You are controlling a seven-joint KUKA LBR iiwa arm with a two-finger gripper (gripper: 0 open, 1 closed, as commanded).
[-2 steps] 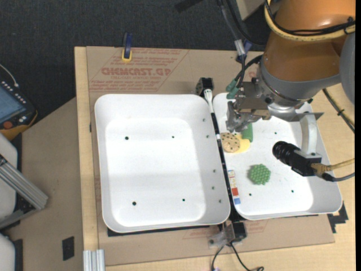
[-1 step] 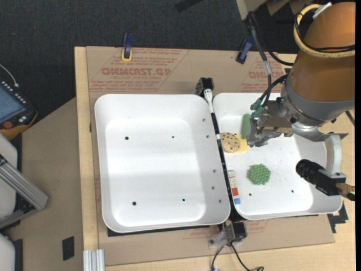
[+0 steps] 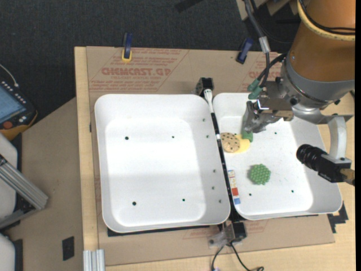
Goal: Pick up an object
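- My gripper (image 3: 248,134): low in the right bin (image 3: 304,205), near its left wall, tips down at the yellow piece (image 3: 243,146). Whether tips touch the piece, can't tell; how far the gripper is spread, can't tell either (dark hardware hides that).
- Task obj. cluster: tan speckled cookie-like disc (image 3: 229,141) w/ the yellow piece touching its right side, both on the right bin's floor close to the divider between bins.
- Green bumpy ball (image 3: 259,174): same bin, nearer the camera than the disc, apart from it, lying free.
- My arm (image 3: 324,44): grey w/ orange band, enters from the right, above the right bin's far corner; cables run off the wrist.
- Left bin (image 3: 107,168): white, beside the right bin, edges touching along the middle.
- Bench: both bins sit on a cardboard sheet (image 3: 141,66) w/ red print; blue clamp (image 3: 127,47) at its far edge.
- Black cylindrical fixture (image 3: 318,161): over the right bin's right rim.
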